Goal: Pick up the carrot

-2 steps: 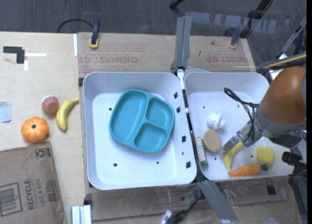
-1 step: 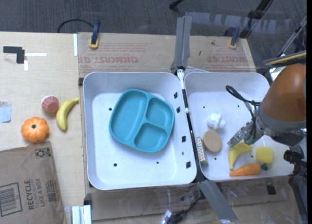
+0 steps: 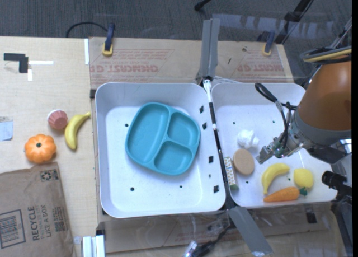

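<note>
The orange carrot [image 3: 282,195] lies flat near the front edge of the right bin [image 3: 224,138], its green tip pointing right. My gripper [image 3: 272,150] hangs over the same bin, above and slightly left of the carrot, just past the top of a yellow banana [image 3: 274,175]. A clear gap separates the gripper from the carrot. The fingers look close together with nothing between them, but they are small and blurred.
In the right bin also sit a lemon [image 3: 304,178], a tan round cookie [image 3: 244,162] and a white crumpled item [image 3: 246,138]. The left bin [image 3: 106,155] holds a blue divided plate [image 3: 163,138]. On the bench at left lie a pumpkin [image 3: 40,149], a banana [image 3: 75,130] and a pink item [image 3: 57,120].
</note>
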Robot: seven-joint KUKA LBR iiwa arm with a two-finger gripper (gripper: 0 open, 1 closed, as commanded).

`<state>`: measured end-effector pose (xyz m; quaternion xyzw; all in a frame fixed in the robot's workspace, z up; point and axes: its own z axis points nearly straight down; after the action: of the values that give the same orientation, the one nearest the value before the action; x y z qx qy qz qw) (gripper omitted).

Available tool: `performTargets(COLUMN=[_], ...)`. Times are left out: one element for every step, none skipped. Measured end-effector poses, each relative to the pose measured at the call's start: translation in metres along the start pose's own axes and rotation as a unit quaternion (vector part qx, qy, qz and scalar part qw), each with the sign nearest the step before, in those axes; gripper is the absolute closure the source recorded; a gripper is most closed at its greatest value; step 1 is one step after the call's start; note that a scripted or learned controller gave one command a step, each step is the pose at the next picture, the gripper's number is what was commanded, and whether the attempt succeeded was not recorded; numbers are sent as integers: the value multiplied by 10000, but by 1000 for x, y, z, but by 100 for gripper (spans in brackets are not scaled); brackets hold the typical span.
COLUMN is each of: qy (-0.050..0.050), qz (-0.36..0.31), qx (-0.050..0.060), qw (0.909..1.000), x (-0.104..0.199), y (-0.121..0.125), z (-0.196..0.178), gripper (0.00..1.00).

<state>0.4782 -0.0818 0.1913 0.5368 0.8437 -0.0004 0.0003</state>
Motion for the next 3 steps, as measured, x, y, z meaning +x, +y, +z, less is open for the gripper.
performTargets(qy=[1,10,10], qz=[3,-101,-1761], qx=[-1,10,-2], qw=[10000,9999,9844], x=[0,-72,-96], y=[0,-35,-46], z=[0,56,100], gripper=[0,0,0])
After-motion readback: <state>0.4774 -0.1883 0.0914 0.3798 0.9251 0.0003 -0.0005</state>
